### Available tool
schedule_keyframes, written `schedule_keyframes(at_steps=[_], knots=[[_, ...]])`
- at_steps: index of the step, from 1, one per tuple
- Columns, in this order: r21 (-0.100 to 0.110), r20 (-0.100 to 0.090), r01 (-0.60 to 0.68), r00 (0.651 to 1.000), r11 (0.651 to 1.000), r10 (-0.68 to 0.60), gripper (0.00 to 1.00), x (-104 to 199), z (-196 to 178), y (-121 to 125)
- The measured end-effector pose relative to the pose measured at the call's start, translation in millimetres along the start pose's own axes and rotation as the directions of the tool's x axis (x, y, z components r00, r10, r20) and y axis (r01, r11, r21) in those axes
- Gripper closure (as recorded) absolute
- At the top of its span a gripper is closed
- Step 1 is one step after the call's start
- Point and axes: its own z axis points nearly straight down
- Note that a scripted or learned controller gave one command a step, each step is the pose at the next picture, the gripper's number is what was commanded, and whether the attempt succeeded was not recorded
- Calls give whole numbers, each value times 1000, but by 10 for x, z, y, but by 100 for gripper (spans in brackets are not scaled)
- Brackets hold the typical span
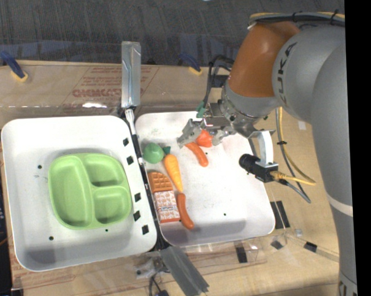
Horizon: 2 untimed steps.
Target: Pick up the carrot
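One tapered orange plastic carrot (172, 170) lies at 7 o'clock from claw (196, 135); we can't tell claw state. Approach step; next, we'd shift w/ descent.

1. The grey arm (311, 77) comes in from the right, bending toward the left.
2. Its orange band (258, 55) sits just above the wrist, at the far side.
3. The gripper (194, 136) points left and downward, low over the right bin.
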Motion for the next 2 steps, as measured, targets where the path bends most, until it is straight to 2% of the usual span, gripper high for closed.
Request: schedule_keyframes(at_steps=[1,2], knots=[[-3,1,72,997,997,-72,0,2,1318,10],[0,1,75,997,997,-75,100,-5,1255,6]])
